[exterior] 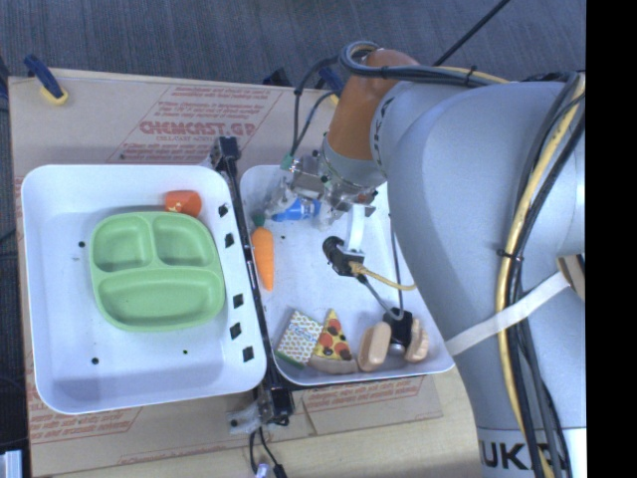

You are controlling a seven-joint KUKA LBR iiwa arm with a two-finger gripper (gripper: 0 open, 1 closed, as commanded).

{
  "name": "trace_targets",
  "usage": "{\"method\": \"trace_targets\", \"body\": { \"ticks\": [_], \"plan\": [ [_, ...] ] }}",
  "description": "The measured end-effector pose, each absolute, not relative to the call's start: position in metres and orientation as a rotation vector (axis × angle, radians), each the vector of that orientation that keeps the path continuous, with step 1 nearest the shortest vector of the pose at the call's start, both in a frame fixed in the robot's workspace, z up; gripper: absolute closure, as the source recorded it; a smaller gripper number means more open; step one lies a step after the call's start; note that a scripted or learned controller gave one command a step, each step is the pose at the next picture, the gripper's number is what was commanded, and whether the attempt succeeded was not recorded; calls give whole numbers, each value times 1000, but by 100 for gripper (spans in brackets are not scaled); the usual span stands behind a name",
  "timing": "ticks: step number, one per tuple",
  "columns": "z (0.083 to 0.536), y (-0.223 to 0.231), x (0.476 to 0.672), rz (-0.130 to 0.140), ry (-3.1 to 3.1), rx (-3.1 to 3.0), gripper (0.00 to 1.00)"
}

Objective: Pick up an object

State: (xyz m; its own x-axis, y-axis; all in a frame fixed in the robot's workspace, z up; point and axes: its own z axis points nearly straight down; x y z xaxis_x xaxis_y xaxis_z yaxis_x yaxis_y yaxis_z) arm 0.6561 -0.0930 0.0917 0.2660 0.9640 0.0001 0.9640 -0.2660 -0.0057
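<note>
My gripper (299,199) is low over the back left corner of the right bin (299,292), right above a blue object (292,211) that peeks out beneath it. An orange carrot (263,257) lies along the bin's left wall, just in front of the gripper. Near the front of that bin lie a patterned sandwich piece (298,337), a pizza slice (333,339) and a tan hot dog (376,346). The arm's grey body covers the bin's right side.
The left bin (60,267) holds a green divided plate (156,270) and a small orange-red toy (182,203) behind it. A black cable with a plug (343,257) hangs over the right bin. Black clips (237,267) line the divider between the bins.
</note>
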Motion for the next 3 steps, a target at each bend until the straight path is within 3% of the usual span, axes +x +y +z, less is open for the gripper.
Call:
{"method": "trace_targets", "body": {
  "ticks": [3],
  "plan": [
    [92, -93, 656, 5, -1900, -2496, 0]
  ]
}}
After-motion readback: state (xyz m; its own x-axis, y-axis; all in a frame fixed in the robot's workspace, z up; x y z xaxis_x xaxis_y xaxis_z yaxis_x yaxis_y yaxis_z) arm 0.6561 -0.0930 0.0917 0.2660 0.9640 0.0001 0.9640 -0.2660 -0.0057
